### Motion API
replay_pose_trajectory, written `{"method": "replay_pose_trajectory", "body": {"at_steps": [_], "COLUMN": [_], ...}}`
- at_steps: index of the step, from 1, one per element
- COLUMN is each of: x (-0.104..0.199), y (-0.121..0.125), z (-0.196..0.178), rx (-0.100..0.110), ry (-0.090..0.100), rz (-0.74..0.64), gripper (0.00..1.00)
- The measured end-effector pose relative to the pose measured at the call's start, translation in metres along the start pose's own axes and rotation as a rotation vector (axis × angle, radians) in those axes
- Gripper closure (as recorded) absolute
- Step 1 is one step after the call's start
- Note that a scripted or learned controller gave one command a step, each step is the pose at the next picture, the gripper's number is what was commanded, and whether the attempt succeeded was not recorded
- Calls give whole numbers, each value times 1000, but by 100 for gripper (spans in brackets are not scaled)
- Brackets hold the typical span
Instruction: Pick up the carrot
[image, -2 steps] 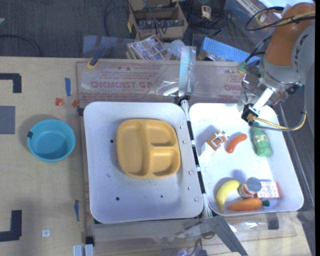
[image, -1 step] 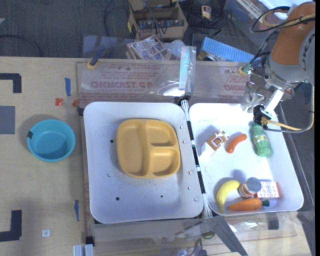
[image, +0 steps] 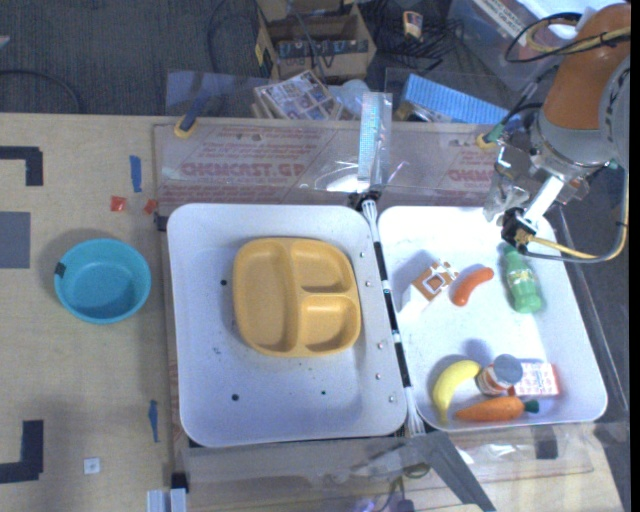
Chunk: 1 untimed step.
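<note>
- Near the front edge of the right bin (image: 575, 340), the carrot (image: 490, 408) lies on its side, roughly along that edge, with what looks like its dark green end toward the view's right.
- Just beside it, on the side away from the edge, sit a banana (image: 453, 383), a small jar (image: 497, 377) with a bluish cap and a pink box (image: 540, 379). The banana and jar look to be touching the carrot or very nearly so, and which it is cannot be made out.
- Farther back in the same bin, well apart from the carrot, are an orange-red sausage (image: 472, 285), a small carton (image: 434, 281) and a green bottle (image: 521, 281).
- At the bin's far right corner the hand (image: 512, 196) hangs above the rim, near the green bottle and well away from the carrot. Whether it is open or closed I cannot tell, and nothing is seen held in it.
- My reading is that the task is at the approach step, with the grasp not yet begun.
- The next move calls for carrying the hand across the bin to its front edge, lining it up across the carrot's width, and coming down on the free side, clear of the banana and jar.
- Outside this, the left bin (image: 200, 385) carries a yellow divided plate (image: 297, 297), and a blue bowl (image: 102, 280) stands on the table (image: 60, 180).
</note>
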<state>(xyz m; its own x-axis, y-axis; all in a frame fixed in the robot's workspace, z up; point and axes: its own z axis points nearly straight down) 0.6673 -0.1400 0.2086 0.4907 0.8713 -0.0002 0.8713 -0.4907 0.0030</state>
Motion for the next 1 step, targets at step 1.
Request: {"method": "replay_pose_trajectory", "body": {"at_steps": [1], "x": [7], "y": [-4], "z": [1], "rx": [2], "ry": [0], "rz": [128], "gripper": [100]}}
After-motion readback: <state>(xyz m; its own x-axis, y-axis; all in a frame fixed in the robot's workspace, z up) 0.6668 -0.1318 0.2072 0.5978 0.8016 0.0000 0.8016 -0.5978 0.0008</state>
